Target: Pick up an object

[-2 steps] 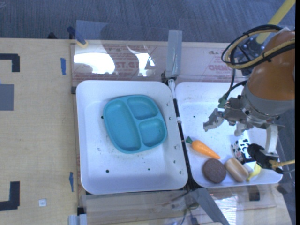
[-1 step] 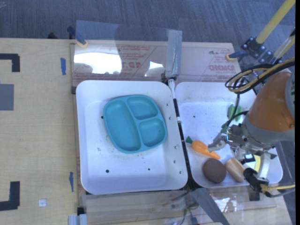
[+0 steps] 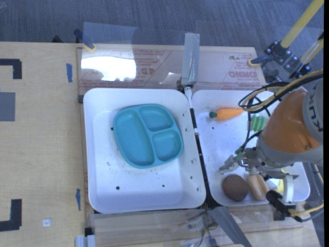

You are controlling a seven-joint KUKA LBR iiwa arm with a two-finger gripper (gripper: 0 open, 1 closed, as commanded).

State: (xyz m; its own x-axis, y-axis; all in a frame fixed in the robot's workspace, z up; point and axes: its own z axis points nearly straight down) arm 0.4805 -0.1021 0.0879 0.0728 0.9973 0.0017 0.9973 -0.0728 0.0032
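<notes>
Gripper [image 3: 241, 163], jaws hidden so I cannot tell its state, is hovering above potato [image 3: 235, 187], needing descent to grasp.

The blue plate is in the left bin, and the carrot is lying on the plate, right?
Not quite. The blue plate is in the left bin, but the carrot is not on it. The camera view shows the carrot lying in the right bin, near its back edge.

A blue divided plate [image 3: 148, 135] lies in the left white bin [image 3: 97, 179] on the wooden bench [image 3: 38, 138].
</notes>
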